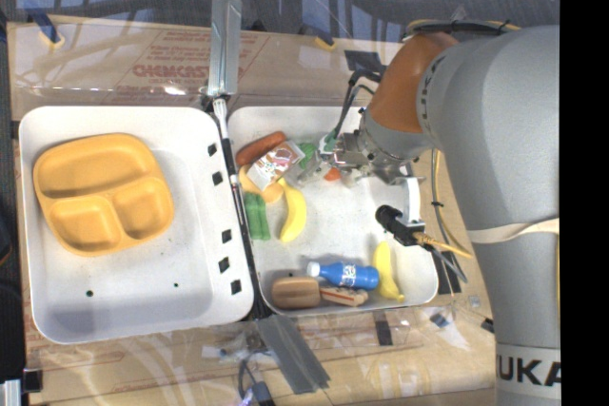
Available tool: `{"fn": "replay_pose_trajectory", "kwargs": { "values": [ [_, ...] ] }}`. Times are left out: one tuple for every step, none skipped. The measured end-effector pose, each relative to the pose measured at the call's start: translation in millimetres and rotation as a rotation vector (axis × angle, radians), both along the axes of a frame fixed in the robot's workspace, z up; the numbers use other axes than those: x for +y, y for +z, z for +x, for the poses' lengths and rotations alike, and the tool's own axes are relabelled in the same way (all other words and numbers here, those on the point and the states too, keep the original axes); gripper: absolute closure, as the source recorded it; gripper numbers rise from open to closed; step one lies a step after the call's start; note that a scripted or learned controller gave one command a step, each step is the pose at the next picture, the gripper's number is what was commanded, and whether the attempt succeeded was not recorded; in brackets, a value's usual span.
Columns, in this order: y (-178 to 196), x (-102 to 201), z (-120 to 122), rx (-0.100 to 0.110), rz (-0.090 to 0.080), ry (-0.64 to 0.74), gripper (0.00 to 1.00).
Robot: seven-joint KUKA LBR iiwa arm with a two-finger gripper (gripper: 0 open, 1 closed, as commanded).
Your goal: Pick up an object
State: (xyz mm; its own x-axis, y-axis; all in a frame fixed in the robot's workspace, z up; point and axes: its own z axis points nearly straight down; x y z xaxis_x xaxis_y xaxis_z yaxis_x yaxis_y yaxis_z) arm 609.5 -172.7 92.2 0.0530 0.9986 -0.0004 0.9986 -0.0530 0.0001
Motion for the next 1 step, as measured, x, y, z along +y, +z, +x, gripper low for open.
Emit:
{"fn": "replay_pose_trajectory", "kwargs": {
  "values": [
    [-0.5,-0.3,-0.6,0.001,0.000,-0.001,0.00]
  ]
}}
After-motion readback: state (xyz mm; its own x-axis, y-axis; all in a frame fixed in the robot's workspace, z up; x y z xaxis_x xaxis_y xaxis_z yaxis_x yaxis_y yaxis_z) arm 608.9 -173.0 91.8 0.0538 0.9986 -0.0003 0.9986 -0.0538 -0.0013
